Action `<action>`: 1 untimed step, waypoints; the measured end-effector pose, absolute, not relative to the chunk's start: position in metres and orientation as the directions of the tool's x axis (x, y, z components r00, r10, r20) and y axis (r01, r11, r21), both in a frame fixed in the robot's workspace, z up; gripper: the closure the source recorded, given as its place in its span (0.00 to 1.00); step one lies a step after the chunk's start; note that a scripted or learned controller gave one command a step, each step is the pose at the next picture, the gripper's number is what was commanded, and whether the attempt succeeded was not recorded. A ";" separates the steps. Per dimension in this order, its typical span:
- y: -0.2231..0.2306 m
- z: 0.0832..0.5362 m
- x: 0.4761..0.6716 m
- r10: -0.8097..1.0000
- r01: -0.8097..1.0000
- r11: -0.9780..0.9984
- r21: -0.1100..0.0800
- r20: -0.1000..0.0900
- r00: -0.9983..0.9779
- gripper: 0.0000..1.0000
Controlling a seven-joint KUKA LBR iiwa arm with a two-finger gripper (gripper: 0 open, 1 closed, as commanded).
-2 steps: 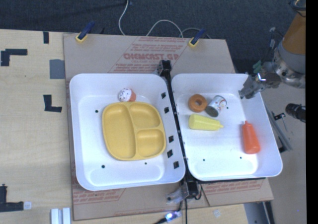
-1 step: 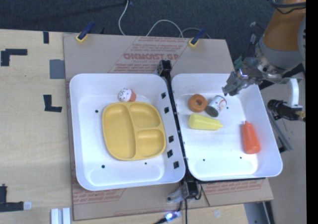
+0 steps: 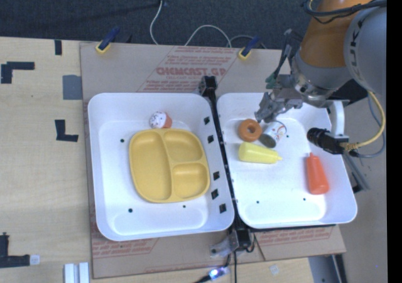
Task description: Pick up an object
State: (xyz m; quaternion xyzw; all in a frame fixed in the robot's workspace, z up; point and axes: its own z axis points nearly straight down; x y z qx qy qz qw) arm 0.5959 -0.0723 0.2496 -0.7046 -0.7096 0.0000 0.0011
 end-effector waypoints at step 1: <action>-0.027 0.238 0.608 1.000 1.000 0.006 -0.002 0.001 -0.006 1.00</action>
